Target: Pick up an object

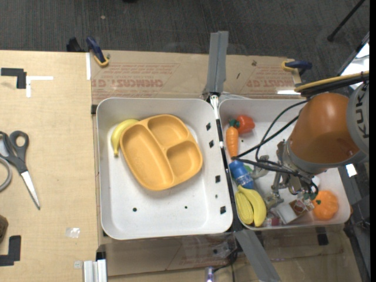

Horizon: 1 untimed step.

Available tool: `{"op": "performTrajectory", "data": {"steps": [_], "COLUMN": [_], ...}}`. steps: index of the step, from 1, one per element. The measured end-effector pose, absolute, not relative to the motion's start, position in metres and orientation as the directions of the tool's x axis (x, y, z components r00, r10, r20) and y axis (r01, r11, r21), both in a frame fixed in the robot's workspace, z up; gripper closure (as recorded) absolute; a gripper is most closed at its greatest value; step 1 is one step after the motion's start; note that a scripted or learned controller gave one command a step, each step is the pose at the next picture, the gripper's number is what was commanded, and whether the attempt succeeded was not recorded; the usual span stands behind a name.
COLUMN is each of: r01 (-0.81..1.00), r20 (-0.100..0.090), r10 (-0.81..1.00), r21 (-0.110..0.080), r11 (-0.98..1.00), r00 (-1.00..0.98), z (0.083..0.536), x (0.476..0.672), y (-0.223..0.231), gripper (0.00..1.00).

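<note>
Bananas at near edge of right bin, blue bottle just beyond. Gripper low among clutter beside orange; fingers' state: cannot tell. Risk: crowded objects, glancing contact, failed grasp.

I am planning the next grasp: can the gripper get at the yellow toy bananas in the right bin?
Probably yes: the yellow toy bananas lie uncovered just beside the gripper, though the bin wall crowds them.
</note>
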<state>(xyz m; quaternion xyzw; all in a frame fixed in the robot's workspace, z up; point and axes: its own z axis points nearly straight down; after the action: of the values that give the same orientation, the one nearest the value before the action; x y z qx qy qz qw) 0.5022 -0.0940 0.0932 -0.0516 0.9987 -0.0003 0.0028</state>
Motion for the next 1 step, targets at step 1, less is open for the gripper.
{"op": "performTrajectory", "data": {"steps": [1], "r01": [-0.041], "r20": [-0.006], "r10": [-0.041], "r21": [-0.001], "r11": [0.999], "r00": [-0.999], "z": [0.0937], "x": [0.5453], "y": [-0.0913], "gripper": [0.00]}}
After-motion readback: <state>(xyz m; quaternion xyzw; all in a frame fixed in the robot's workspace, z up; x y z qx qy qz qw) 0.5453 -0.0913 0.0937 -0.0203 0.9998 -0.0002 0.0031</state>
